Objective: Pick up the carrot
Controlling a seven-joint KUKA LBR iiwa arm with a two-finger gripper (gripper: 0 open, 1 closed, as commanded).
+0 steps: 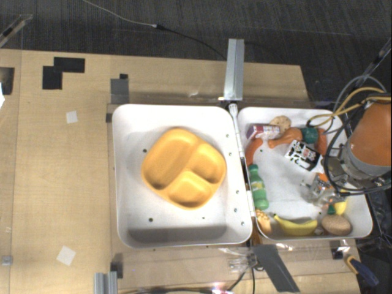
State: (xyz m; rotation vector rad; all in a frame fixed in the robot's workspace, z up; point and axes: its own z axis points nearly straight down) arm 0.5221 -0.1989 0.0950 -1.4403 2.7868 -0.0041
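Broadly, the wooden desk point(55, 182) carries two white bins side by side: the left bin point(131, 225) holds a yellow divided plate point(184, 167), and the right bin point(288, 179) holds the small items. The grey arm point(370, 143) with its orange band hangs over the right bin's right side, its end effector point(318, 188) low near the bin floor, though whether it is apart or together I cannot tell. The carrot point(285, 138) lies at the back of the right bin, beside a black-and-white box point(303, 154), with a green bottle point(257, 187), a banana point(296, 225) and a potato point(336, 225) lying nearer the front.
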